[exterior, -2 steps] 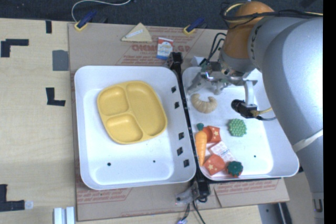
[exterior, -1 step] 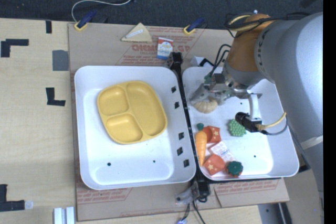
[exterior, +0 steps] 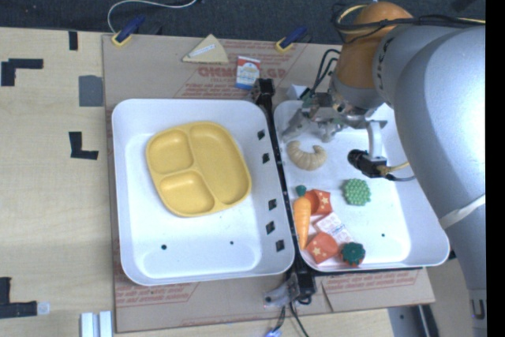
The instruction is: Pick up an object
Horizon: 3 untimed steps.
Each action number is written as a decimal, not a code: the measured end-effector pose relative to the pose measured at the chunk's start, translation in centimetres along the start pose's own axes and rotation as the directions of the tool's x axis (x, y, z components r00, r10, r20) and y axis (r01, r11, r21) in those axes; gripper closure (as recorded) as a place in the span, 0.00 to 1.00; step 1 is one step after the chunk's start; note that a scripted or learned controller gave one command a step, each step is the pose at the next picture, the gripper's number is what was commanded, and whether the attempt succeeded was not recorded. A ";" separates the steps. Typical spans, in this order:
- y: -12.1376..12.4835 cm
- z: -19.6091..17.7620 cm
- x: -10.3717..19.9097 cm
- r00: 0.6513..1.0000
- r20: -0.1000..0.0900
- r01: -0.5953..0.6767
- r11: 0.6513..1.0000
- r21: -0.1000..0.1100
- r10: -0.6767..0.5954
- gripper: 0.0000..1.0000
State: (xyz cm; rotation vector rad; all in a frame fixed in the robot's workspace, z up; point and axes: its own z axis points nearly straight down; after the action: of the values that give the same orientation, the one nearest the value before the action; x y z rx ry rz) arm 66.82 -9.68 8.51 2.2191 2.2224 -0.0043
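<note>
The gripper point(exterior: 316, 116) hangs low over the right bin point(exterior: 394, 237) at its 11 o'clock corner; whether it grips anything cannot be told. No object appears lifted, so the pick seems still undone. At its 6 o'clock, just beside it, lies the croissant point(exterior: 306, 155), curved, long axis running 9-to-3. Farther toward 6 o'clock, the carrot point(exterior: 302, 220) points 12-to-6.

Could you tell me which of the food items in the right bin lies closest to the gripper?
The croissant. It lies just below the gripper at the bin's top, while the carrot and the others sit lower down.
</note>
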 end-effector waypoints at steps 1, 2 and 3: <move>-3.8 -0.1 -0.8 1.000 -0.001 0.000 1.000 -0.003 0.000 0.00; -2.2 -0.1 -0.2 1.000 -0.002 0.000 1.000 -0.003 0.000 0.00; 0.0 0.0 0.0 1.000 0.000 0.000 1.000 0.001 0.000 0.00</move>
State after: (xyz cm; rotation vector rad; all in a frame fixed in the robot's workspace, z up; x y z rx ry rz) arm 66.80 -9.66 8.50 2.2197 2.2232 -0.0048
